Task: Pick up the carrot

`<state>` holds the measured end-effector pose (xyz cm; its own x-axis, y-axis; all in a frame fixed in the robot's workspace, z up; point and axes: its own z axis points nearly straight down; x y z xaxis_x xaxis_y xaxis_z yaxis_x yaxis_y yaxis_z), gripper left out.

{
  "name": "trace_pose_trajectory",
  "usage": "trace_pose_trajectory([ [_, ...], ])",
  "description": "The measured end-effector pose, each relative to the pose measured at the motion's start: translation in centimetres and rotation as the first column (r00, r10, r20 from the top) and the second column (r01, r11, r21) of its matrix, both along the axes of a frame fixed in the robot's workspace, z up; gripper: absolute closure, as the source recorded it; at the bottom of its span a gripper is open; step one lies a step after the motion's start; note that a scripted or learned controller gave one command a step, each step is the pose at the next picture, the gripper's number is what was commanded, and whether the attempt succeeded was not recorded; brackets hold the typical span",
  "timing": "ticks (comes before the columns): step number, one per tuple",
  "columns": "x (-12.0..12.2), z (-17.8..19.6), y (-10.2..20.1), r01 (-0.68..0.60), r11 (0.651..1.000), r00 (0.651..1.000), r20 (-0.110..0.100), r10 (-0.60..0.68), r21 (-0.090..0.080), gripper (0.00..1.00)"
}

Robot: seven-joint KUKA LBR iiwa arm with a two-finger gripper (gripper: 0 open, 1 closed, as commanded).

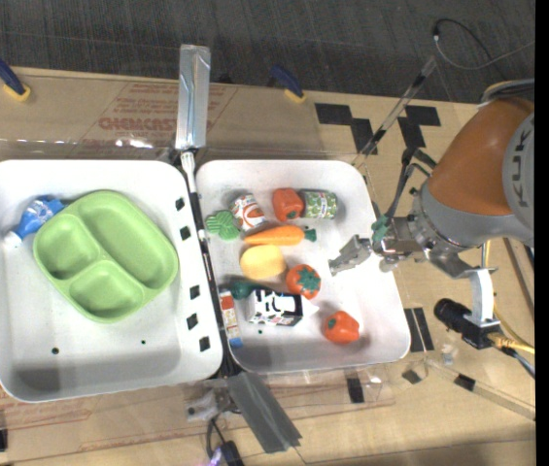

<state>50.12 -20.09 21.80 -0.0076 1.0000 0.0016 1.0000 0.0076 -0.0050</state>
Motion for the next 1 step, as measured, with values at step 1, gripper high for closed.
trace_pose_trajectory([
  [1,3.42,-8.79,-0.82,-0.166,0.986,0.986,0.009,0.166,-0.002,0.0],
])
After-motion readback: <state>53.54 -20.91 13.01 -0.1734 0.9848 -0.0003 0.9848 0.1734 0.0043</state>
